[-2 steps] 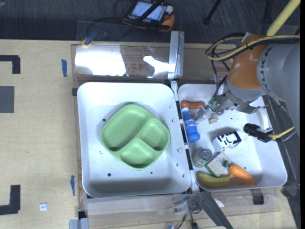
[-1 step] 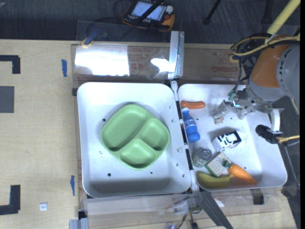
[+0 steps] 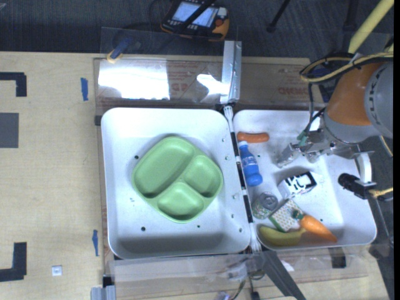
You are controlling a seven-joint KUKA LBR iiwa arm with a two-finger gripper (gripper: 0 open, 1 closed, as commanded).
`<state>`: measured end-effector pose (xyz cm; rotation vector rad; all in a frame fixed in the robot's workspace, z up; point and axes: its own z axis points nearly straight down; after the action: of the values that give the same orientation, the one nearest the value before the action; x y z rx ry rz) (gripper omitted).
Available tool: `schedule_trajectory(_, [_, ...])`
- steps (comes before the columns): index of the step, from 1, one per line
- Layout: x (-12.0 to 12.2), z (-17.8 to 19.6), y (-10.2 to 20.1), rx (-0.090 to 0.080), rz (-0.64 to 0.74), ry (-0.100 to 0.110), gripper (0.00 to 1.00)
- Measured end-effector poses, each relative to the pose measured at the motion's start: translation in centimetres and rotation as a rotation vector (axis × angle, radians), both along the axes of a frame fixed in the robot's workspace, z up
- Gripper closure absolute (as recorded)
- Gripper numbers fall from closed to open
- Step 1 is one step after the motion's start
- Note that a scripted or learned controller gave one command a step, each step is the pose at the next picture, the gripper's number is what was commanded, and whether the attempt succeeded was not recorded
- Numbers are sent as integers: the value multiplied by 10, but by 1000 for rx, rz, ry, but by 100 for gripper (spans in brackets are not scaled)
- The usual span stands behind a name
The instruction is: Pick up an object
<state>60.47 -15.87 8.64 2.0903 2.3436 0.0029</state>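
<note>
The pincer (image 3: 292, 155) is hanging over the right bin (image 3: 359, 224), near its upper middle; whether it is open or closed I cannot tell, and nothing is showing between its tips. The nearest things are lying to its left: the blue bottle (image 3: 250, 167), its long axis running up-down along the divider, and the orange sausage (image 3: 252, 137) above it. The black-and-white pack (image 3: 299, 183) is sitting just below.

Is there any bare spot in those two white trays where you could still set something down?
The left bin has bare floor around the green divided plate, widest along its back and left walls. The right bin is crowded: blue bottle, carrot, banana and smaller pieces fill its left and front, with the gripper above the middle. Its right side is barest.
</note>
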Motion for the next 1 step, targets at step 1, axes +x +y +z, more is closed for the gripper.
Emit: schedule_trajectory(1, [-58,98,70,0,-60,2,0])
